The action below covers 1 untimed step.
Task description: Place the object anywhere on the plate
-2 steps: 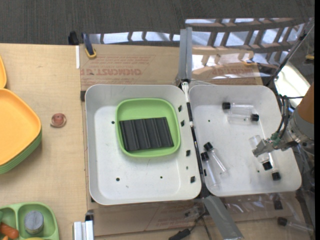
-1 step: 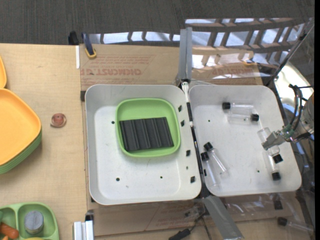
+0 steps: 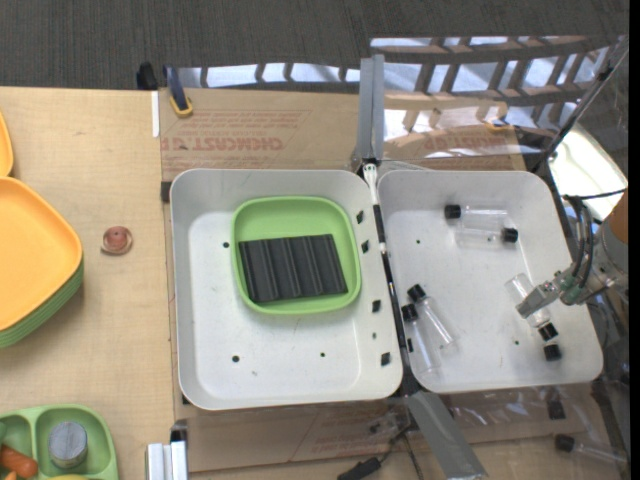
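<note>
I judge this a robot test lab: two white bins [image 3: 195, 368] on a wooden bench [image 3: 90, 168], clear vials [image 3: 480, 223], cardboard sheeting [image 3: 260, 138], grey carpet [image 3: 250, 18].

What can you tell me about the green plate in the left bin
The green plate is a rounded square with a raised rim, looks like matte plastic, light green. It lies flat on the floor of the left bin, toward the far side, slightly turned. A dark grey ribbed slab rests on it, covering most of its middle and front. Nothing else touches it.
</note>
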Available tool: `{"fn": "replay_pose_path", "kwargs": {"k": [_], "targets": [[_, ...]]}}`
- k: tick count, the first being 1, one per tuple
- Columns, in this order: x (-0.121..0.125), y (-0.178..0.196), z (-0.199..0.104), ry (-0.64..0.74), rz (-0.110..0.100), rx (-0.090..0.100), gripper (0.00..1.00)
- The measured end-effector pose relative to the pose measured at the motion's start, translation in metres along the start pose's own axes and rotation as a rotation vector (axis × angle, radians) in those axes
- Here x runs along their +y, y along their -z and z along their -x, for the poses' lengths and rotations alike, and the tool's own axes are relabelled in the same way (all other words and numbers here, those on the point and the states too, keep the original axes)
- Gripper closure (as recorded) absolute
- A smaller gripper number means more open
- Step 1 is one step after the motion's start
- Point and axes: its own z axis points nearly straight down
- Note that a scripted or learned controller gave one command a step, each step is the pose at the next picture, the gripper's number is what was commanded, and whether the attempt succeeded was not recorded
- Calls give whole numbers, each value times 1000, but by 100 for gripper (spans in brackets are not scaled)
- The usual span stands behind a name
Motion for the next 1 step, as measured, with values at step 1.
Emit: {"fn": "replay_pose_path", "kwargs": {"k": [1], "targets": [[-10,69,25,63,1,-2,100]]}}
